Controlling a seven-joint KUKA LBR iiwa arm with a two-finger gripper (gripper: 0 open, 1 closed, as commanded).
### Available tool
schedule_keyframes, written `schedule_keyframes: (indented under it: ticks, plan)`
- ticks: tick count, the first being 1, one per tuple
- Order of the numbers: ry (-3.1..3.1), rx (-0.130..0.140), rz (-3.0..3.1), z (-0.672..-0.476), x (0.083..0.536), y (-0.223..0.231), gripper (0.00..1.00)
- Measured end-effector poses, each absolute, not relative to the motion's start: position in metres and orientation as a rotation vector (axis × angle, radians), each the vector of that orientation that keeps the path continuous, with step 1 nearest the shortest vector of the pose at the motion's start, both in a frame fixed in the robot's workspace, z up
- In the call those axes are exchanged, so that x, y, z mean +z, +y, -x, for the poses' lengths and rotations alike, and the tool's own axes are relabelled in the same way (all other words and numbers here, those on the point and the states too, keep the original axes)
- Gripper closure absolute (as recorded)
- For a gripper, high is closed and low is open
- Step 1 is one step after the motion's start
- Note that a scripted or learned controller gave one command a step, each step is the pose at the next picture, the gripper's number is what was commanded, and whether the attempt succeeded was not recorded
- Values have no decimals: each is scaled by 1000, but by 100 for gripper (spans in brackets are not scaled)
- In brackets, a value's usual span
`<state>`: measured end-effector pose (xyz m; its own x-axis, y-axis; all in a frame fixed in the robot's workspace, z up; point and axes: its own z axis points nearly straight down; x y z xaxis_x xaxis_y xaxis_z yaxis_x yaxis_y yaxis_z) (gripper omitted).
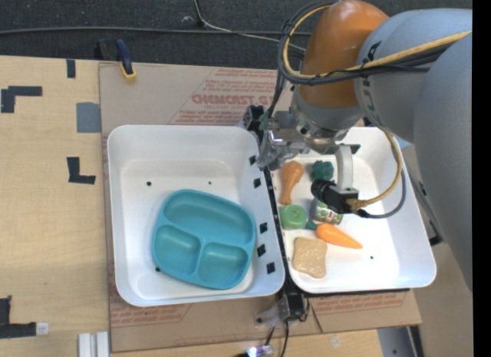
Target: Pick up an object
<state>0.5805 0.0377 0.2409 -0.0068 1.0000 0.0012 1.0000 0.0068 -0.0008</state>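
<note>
Scanning left to right: teal tray [203, 239] sat in left bin [123, 194], well left of gripper [307, 148]. Gripper hovered over right bin [414, 263]; drumstick [289, 180], green cup [292, 216], bread [310, 256], carrot [338, 236] just below it. Grip state: cannot tell.

Toys are crowding the right bin's [399, 267] left half, its right floor lying bare; the teal tray [203, 238] is hogging the left bin's [134, 156] floor.

Even, fairly bright overhead light fills the scene, with soft shadows inside the white bins [123, 194]. The orange band [341, 48] shows mild sheen. Focus is slightly soft throughout, with coarse detail.
</note>
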Motion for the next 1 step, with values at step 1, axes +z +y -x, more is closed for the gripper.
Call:
schedule_keyframes:
  ticks: [1]
  plan:
    - [-2229, 1, 2211, -569, 240, 99, 100]
